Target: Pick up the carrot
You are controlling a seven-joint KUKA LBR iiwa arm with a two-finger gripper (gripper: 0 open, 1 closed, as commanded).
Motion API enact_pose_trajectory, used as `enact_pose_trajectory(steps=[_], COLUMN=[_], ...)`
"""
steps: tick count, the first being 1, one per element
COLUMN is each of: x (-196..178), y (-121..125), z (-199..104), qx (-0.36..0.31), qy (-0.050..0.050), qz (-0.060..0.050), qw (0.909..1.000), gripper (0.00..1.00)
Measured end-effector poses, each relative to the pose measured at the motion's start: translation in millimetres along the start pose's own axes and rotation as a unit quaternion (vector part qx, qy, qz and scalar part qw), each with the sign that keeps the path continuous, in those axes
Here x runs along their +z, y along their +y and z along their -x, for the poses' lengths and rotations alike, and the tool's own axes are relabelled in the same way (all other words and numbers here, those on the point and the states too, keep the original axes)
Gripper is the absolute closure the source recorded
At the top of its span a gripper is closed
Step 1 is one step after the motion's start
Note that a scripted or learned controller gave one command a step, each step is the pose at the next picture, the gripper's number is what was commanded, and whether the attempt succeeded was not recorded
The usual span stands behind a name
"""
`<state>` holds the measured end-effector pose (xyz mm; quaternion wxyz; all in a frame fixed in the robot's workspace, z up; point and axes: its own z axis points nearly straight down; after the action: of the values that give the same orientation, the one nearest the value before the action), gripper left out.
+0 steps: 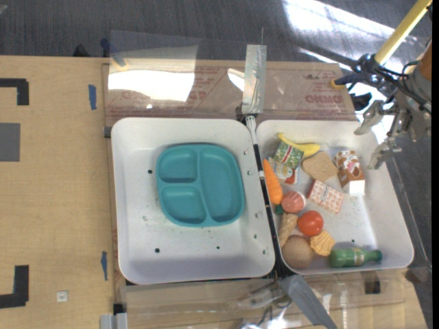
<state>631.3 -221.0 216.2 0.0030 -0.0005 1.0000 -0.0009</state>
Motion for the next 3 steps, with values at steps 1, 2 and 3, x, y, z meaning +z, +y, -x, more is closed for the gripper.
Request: enact_pose_trajectory(steps=[1,2,3], x=[-58,30,30], y=[47,113,212], z=[-119,-151,-150], qx=[0.028,0.101,0.112], qy=[-0.002,0.003,0.002], qz=[0.0,0.002,0.003], qw=[0.9996,0.9949,0.9937], gripper=[0.0,0.0,0.0])
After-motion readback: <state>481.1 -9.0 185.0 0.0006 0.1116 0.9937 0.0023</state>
